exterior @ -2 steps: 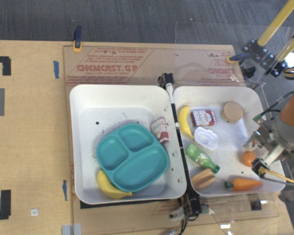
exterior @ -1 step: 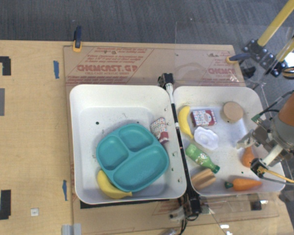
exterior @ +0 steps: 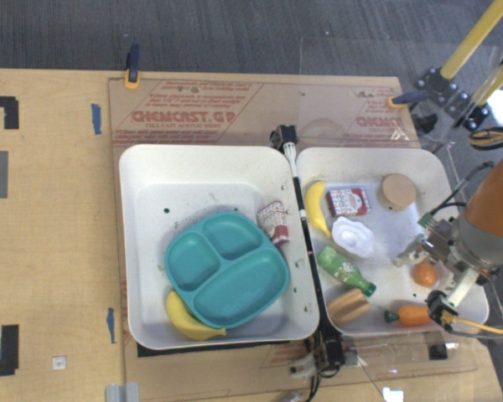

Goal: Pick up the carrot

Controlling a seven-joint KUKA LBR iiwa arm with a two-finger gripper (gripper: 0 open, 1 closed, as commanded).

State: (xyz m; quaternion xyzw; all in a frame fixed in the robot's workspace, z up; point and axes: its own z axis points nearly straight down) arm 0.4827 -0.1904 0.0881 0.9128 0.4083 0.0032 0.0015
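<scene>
The carrot [exterior: 412, 315], orange with a small green top at its left end, lies flat near the front edge of the right bin [exterior: 440, 167]. My gripper [exterior: 427, 256] hovers at the right side of that bin, a short way behind the carrot and apart from it. Directly under the gripper sits a small orange round fruit [exterior: 425, 275]. The wrist hides part of the bin's right wall.
The right bin also holds a banana [exterior: 316, 208], a red and white packet [exterior: 348, 201], a wooden disc [exterior: 398, 191], a white crumpled thing [exterior: 353, 236], a green bottle [exterior: 344, 270] and a brown bun [exterior: 349, 305]. In the left bin [exterior: 151, 182] are a teal divided plate [exterior: 226, 268], a second banana [exterior: 187, 320] and a small can [exterior: 274, 220].
</scene>
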